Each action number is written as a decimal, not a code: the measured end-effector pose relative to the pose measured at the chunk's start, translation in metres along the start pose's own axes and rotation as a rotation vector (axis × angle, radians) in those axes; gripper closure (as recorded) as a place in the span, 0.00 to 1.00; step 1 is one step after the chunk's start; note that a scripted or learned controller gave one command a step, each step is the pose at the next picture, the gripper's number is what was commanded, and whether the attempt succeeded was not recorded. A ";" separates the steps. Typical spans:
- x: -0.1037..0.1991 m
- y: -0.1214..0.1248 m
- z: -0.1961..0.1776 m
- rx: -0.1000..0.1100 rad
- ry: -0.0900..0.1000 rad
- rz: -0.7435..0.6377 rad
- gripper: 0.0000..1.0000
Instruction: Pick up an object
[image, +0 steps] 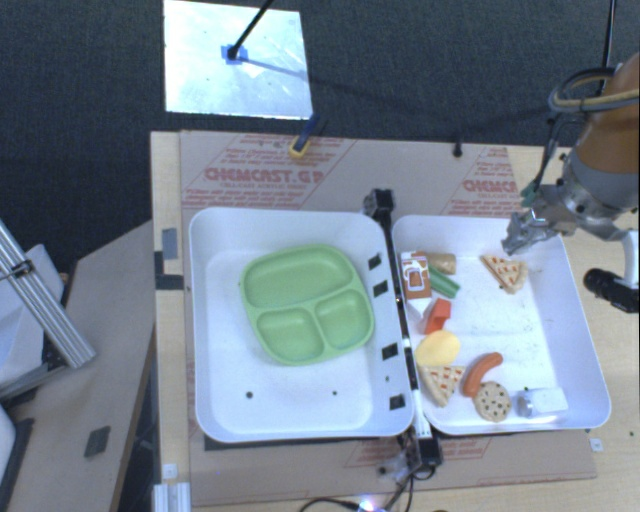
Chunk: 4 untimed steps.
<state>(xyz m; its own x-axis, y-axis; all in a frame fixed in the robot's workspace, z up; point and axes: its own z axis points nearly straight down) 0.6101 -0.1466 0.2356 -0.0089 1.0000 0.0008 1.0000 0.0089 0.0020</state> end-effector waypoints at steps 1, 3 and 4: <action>0.042 -0.011 0.001 0.002 0.000 0.001 1.00; 0.139 -0.039 0.010 0.002 0.001 -0.001 1.00; 0.157 -0.045 0.016 0.002 0.000 0.002 1.00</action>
<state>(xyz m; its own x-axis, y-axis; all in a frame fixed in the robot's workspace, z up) 0.5634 0.0099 0.2196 -0.0072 1.0000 0.0008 1.0000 0.0072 -0.0003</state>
